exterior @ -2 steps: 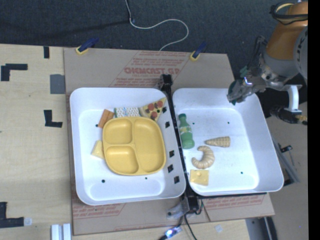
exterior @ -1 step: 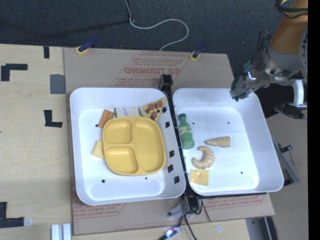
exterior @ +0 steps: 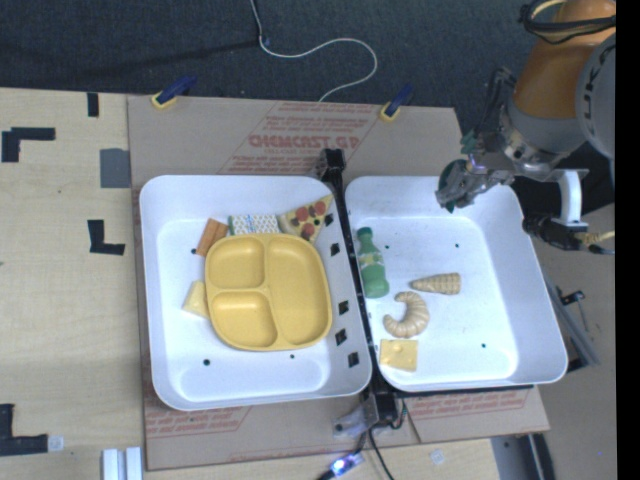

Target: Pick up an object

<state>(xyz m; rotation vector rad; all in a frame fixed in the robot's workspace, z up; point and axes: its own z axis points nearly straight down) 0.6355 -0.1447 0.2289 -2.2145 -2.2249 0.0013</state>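
My gripper (exterior: 457, 185) hangs over the far rim of the right bin (exterior: 510, 353), with nothing visibly between its fingers. Inside that bin lie a green bottle (exterior: 371, 264) along the left wall, a tan cone-shaped pastry (exterior: 437, 284), a croissant (exterior: 408, 313) and a yellow cheese slice (exterior: 399, 354) near the front. All of them sit left of and nearer than the gripper.
The left bin (exterior: 165, 368) holds a yellow divided plate (exterior: 268, 290), with a pizza slice (exterior: 309, 217), an orange piece (exterior: 210, 236), a patterned piece (exterior: 252, 225) and a yellow wedge (exterior: 195, 298) around it. A white cable (exterior: 320, 50) lies beyond the cardboard.
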